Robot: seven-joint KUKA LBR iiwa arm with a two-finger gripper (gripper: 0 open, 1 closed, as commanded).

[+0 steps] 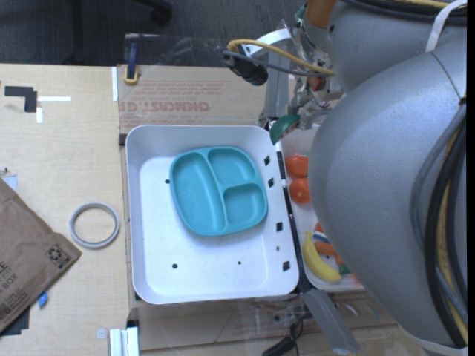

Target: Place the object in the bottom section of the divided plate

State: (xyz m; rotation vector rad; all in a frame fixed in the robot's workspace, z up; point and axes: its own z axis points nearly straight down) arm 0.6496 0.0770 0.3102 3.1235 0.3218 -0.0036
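Note:
A teal divided plate (218, 190) lies in the left white bin (148, 258), with nothing in its three sections. In the right bin, mostly hidden by the arm, I see two orange round objects (298, 178) and a yellow banana (319, 264). My gripper (288, 124) hangs over the far left corner of the right bin, near the wall between the bins. A dark green piece shows at its tip; I cannot tell whether it is an object or part of the gripper.
The big grey arm (393, 169) covers most of the right bin. A cardboard sheet (193, 99) lies behind the left bin. A roll of tape (94, 224) and a brown paper bag (26, 254) rest on the wooden bench at left.

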